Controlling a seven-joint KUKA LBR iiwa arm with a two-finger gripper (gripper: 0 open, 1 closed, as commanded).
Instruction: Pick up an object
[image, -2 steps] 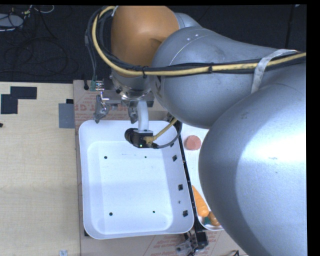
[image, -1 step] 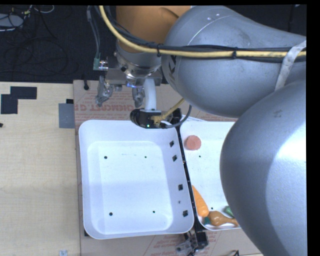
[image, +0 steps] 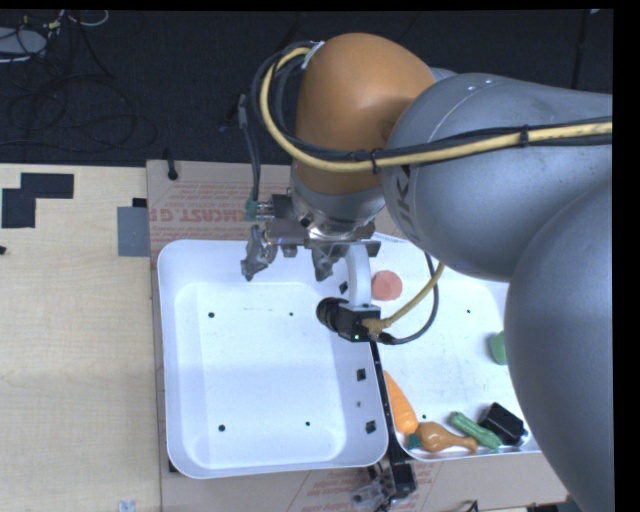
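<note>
Reading from the left, you have the gripper (image: 290, 255) hanging over the far edge of the left bin (image: 190, 300), its fingers spread apart with nothing between them. Everything you could pick lies to its right, in the right bin (image: 470, 300). The pink ball (image: 387, 286) sits near the far edge, just beside the divider, and is the nearest piece. The carrot (image: 400, 402) runs along the divider toward the near edge, with a green piece (image: 473, 428) and a black block (image: 502, 422) in the near corner. You would need to shift right.
</note>
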